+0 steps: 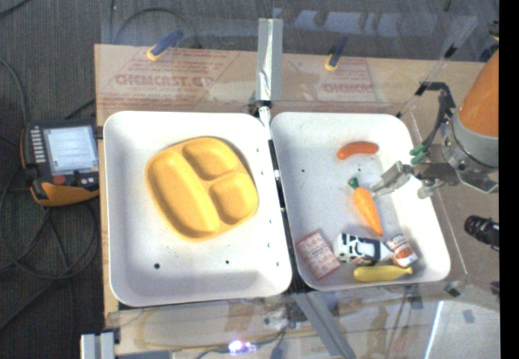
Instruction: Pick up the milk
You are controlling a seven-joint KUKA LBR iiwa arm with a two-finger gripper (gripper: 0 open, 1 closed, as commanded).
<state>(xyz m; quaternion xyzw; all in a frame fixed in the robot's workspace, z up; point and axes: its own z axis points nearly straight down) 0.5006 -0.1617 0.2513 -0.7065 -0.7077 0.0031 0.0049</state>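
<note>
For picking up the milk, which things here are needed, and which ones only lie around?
Needed: milk carton, gripper.

Lying around: carrot, sausage, banana, small can, pink packet, yellow divided plate in the left bin.

The scene is lit evenly and rather softly from above; no single lamp can be located. The two white bins [195, 284] are rendered bright, almost washed out on their flat floors, and only faint shadows are seen along their inner walls. A weak sheen is noticed on the yellow tray [203, 185]. Pale reflections are carried by the clear panels [381, 33] behind the bins. The dark carpet [49, 9] is shown grainy. The whole picture is slightly soft, and small labels cannot be read.
</note>
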